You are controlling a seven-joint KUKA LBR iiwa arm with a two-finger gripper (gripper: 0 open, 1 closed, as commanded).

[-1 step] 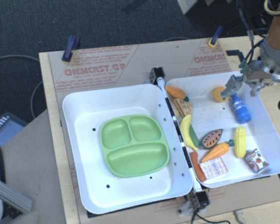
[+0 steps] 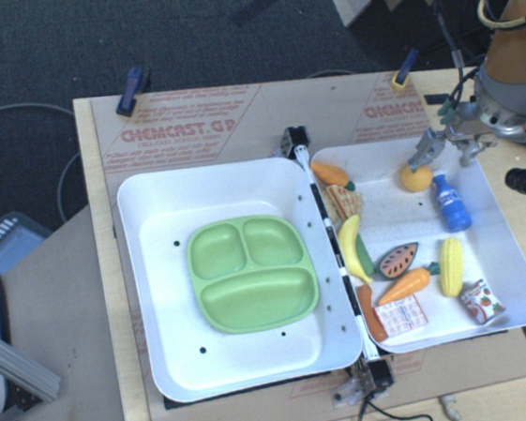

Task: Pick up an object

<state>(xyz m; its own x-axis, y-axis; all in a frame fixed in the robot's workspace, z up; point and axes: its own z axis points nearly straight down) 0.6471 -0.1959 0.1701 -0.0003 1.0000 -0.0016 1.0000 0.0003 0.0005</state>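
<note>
My gripper (image 2: 447, 152) hangs over the far side of the right bin (image 2: 513, 252), open, with nothing between its two spread fingers. One grey finger (image 2: 423, 152) points down just above a small yellow round fruit (image 2: 417, 178). A blue bottle (image 2: 451, 204) lies just in front of the gripper. Nearer in the bin are a yellow corn cob (image 2: 450, 265), a carrot (image 2: 405, 285), a brown oval piece (image 2: 399, 260), a banana (image 2: 350, 247) and a red-and-white box (image 2: 402, 314).
The left bin (image 2: 152, 227) holds a green divided plate (image 2: 251, 272). An orange piece (image 2: 329, 174) and a tan waffle piece (image 2: 342, 201) lie by the divider between the bins. A small printed carton (image 2: 482, 301) sits at the right bin's near corner. Blue clamps (image 2: 130, 91) hold the board.
</note>
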